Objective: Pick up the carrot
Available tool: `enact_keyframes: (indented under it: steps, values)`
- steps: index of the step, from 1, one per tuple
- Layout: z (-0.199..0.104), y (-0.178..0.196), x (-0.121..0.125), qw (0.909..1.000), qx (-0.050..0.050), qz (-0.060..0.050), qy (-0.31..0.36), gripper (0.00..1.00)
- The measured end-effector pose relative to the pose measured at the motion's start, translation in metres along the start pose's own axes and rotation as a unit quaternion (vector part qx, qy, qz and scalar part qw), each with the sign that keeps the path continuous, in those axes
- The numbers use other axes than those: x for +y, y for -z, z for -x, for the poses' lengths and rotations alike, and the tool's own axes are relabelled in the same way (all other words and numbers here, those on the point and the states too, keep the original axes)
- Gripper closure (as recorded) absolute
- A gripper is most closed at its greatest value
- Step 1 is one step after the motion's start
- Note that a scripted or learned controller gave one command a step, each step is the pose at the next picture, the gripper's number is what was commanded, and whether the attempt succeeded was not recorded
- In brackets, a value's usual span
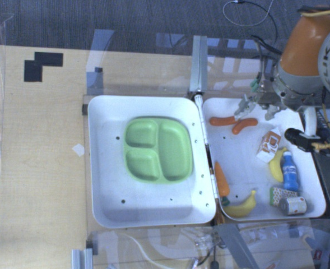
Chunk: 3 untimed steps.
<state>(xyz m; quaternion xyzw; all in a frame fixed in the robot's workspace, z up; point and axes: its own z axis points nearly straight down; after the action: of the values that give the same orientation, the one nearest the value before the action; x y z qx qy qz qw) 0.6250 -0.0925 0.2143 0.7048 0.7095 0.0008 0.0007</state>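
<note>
While the gripper [258,108] hangs open, holding nothing, the carrot [221,180] lies well apart.
Its length runs lengthwise along the bin [316,198] wall, toward the camera-near left of the fingers.

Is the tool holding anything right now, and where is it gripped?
Nothing is held. The tool hovers above the sausages; the carrot lies untouched by the bin's left wall.

1. The carrot [221,180] is orange with a green end.
2. The divided plate [157,149] is pale green, lying in a white left bin [106,167].
3. The right bin [240,158] is white too.
4. Two sausages [235,123] are red-orange.
5. The banana [241,204] is yellow.
6. A bottle [289,172] is blue with a white cap.
7. The small carton [269,144] is white with orange-brown print.
8. The tabletop [36,150] is pale wood, marked with black blocks [41,64].
9. The arm [310,43] is orange above grey.
</note>
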Motion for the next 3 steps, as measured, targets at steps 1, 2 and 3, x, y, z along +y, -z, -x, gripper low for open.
enact_keyframes:
  steps: [1,2,3]
  values:
    - [-0.002,0.011,0.002,1.0,0.0,0.002,0.002,1.0]
    - [0.007,-0.094,-0.078,0.9715,0.0,0.001,0.237,1.0]
    - [0.083,-0.103,-0.089,0.9576,-0.001,0.002,0.288,1.0]
